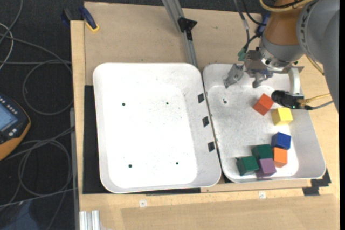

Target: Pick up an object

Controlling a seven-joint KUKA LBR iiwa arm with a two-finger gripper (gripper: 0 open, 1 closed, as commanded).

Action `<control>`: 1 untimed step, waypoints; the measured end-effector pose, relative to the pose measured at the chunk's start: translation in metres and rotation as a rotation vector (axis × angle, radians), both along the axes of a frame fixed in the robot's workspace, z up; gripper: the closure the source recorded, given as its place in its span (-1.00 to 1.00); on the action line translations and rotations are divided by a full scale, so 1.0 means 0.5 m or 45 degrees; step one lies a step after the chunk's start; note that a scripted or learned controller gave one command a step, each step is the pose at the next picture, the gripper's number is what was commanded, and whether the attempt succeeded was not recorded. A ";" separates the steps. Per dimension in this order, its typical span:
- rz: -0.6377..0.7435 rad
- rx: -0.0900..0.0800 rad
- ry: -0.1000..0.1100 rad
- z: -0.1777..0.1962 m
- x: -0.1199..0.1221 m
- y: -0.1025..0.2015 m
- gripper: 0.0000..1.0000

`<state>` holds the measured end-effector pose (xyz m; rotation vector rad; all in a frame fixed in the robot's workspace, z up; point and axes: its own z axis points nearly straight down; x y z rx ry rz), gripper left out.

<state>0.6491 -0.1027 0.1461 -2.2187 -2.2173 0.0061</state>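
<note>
**Hovering over the right bin, nothing yet in hand**

Hanging above the far end of the right bin, the gripper has its two fingers spread apart, one toward the bin's far-left corner and the other nearer the blocks, with only bare white floor between them. It holds nothing. The spread suits an approach: the jaws are ready to come down round a block, not to carry one.

Every candidate lies in that same bin, bunched along its right and near sides. The red-orange block sits closest to the gripper, just beyond its right finger and turned cornerwise, with open floor on most sides; that makes it, in my judgement, the easiest target. The yellow block lies just beside it toward the bin's right wall. Farther toward the near edge the blue block, the orange block, two green blocks and a purple block crowd together, touching or almost so, which leaves little room for fingers to slip between them.

The left bin lies well apart from the gripper.
</note>
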 end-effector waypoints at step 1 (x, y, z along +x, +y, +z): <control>0.002 0.000 -0.012 0.030 0.005 0.001 1.00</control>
